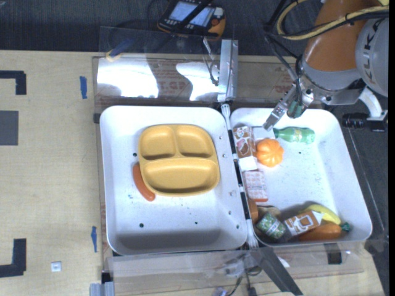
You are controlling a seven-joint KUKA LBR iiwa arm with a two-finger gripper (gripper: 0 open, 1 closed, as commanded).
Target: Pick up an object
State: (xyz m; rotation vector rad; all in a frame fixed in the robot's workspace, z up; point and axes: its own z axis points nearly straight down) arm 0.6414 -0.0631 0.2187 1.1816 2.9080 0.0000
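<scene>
My gripper (284, 115) hangs over the back of the right bin (321, 177), its two fingers apart with nothing between them. Just below and to its right lies a green bottle (295, 134) on its side. A small orange pumpkin (270, 152) sits a little nearer the front, beside a brown snack packet (245, 142). A second packet (255, 184) lies along the bin's left wall. In the front corner a banana (325, 213), a carrot (322, 231), a small carton (300, 222) and a green vegetable (270, 226) are heaped together.
The left bin (117, 221) holds a yellow divided plate (179, 159) with an orange sausage-shaped piece (143, 184) at its left edge. A clear panel (160, 73) stands behind the bins. A raised divider (235, 165) separates them.
</scene>
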